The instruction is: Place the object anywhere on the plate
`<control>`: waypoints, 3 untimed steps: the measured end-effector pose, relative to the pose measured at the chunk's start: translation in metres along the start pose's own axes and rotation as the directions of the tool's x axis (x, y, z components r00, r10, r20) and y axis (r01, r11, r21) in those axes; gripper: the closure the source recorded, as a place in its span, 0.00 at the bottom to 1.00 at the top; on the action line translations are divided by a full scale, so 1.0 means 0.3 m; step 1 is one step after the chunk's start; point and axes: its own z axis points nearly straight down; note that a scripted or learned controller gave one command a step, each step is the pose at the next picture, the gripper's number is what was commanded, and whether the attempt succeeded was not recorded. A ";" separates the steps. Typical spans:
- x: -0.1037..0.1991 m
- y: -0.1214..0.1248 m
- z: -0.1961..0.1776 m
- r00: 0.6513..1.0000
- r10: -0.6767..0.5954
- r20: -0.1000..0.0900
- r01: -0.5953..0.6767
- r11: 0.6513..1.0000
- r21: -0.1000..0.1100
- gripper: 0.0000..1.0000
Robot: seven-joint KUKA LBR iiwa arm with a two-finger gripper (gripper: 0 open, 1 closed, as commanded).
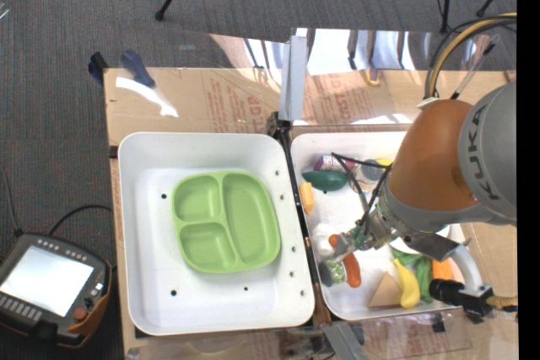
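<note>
Nearest the camera, the arm (460,160) reaches in from the right over the right bin (392,309), its orange band covering much of that bin. Gripper (348,247) sits low at the bin's left side among toy foods; whether the jaws are open or closed on anything cannot be told. A red sausage (352,271) lies just below the gripper, a yellow wedge (384,292) and banana (408,286) to its right, a dark green piece (325,179) further back. Green three-compartment plate (226,221) rests in the left bin (143,265), well apart from the gripper. Both bins stand side by side on the worktop (202,97).
</note>
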 end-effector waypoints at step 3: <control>0.365 0.394 -0.045 0.991 0.137 0.005 -0.137 0.991 -0.003 1.00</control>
